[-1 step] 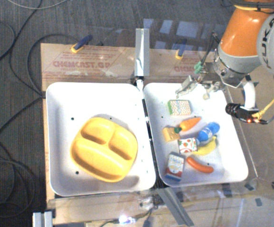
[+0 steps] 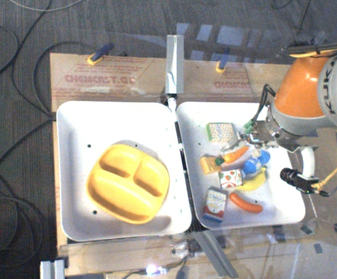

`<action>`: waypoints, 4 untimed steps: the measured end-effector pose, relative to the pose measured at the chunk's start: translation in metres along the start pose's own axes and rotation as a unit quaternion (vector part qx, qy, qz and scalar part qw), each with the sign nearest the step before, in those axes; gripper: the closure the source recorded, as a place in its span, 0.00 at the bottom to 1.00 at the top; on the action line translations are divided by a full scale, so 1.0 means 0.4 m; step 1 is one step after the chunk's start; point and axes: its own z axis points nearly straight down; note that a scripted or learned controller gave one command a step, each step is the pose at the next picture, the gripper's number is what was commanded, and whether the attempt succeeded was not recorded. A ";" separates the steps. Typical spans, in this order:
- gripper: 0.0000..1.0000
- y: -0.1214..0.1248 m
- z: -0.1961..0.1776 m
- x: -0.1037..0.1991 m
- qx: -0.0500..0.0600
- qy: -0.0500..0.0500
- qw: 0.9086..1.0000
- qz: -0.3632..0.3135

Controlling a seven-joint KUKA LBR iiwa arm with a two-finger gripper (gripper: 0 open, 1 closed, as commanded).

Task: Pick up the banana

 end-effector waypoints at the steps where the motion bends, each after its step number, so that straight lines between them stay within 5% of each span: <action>1: 0.00 -0.154 0.191 -0.166 -0.008 0.000 0.999 -0.031; 2: 1.00 -0.154 0.173 -0.161 -0.007 0.002 0.999 -0.032; 3: 1.00 -0.172 0.210 -0.221 0.000 0.000 0.991 -0.136; 4: 1.00 -0.167 0.017 -0.046 -0.001 0.000 0.992 -0.125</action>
